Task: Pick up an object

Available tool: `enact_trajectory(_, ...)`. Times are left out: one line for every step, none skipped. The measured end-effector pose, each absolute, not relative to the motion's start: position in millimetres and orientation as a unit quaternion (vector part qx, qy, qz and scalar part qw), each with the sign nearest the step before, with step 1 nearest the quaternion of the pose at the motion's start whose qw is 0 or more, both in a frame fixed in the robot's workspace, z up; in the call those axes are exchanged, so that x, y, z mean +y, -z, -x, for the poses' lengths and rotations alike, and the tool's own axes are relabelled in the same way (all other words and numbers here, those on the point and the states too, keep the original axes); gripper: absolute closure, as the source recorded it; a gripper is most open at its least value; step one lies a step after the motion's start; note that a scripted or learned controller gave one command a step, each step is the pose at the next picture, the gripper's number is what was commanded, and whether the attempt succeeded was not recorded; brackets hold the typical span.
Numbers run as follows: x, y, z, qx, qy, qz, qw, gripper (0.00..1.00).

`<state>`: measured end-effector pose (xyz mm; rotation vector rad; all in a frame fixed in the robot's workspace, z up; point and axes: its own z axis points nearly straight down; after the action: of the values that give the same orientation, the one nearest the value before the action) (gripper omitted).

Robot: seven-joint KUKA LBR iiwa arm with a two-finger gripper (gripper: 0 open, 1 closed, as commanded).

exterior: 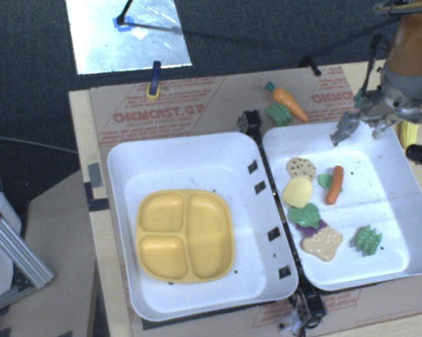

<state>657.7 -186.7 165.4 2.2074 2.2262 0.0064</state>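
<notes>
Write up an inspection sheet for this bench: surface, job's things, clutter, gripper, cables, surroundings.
Surface: brown board carrying two white bins; left bin, right bin.
Job's things: in the right bin, a cookie, yellow piece, small carrot, purple and green piece, toast, green piece.
Clutter: yellow divided tray in the left bin; a carrot and a green piece on the board behind the bins.
Gripper: gripper over the right bin's far edge; nothing seen between its fingers.
Cables: thin cables at left; wires at the front edge.
Surroundings: dark carpet; shiny sheet; aluminium frame.
</notes>
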Motion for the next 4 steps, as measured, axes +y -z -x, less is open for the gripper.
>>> enact_trajectory(-207, -106, -668.1, 0.708, 0.0003, -0.706, 0.0, 0.0)
enact_trajectory(-155, -86, -660.9, 0.71, -0.0015, -0.704, 0.002, 0.0)
enact_trajectory(-93, -89, -582.3, 0.709, 0.0003, -0.705, -0.002, 0.0)
enact_trajectory(-96, -100, -586.2, 0.708, -0.0016, -0.706, 0.001, 1.0)
